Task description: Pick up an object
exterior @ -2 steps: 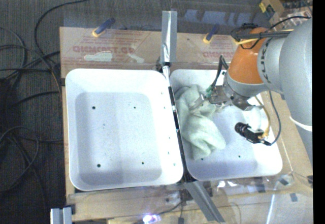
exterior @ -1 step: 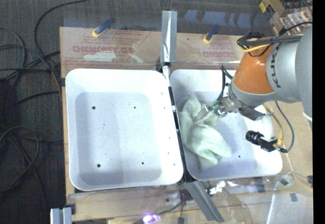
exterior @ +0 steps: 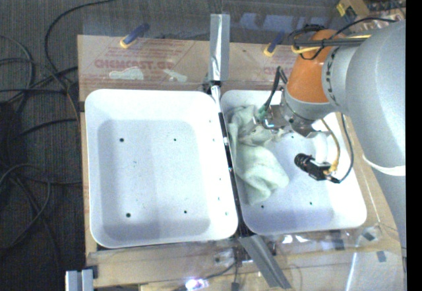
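Hand is lowered at the cloth's 1 o'clock edge; its opening cannot be told. Pale cloth is bunched at 9 o'clock in right bin.

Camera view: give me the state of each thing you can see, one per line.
Cloth: crumpled, lying in the right bin against its left wall.
Right bin: holds the cloth, arm reaching into it.
Left bin: upright beside the right bin.
Gripper: down at the cloth's upper edge; grasp not visible.
Arm: extended over the right bin.
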You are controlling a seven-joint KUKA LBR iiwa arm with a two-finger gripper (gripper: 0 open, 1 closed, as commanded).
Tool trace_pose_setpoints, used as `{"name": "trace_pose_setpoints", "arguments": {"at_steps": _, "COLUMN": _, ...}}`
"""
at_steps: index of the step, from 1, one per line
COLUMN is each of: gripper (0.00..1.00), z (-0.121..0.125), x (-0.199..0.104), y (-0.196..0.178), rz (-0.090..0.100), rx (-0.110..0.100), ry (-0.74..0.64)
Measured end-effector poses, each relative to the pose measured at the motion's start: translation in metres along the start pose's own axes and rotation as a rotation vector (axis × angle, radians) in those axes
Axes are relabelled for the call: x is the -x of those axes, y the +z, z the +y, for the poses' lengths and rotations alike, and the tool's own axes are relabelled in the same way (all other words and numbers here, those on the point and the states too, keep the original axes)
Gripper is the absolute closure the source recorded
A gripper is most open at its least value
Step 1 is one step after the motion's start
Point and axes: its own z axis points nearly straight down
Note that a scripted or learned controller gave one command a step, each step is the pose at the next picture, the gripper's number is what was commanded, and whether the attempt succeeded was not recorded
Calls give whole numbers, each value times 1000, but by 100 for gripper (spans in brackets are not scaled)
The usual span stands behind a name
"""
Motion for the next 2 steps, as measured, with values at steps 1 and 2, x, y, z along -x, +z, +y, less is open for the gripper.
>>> {"name": "trace_pose_setpoints", "arguments": {"at_steps": 1, "gripper": 0, "z": 49, "x": -42, "y": -90, "rz": 0, "rx": -17, "ry": 18}}
{"name": "trace_pose_setpoints", "arguments": {"at_steps": 2, "gripper": 0, "z": -1, "x": 10, "y": -23, "rz": 1, "rx": -20, "ry": -20}}
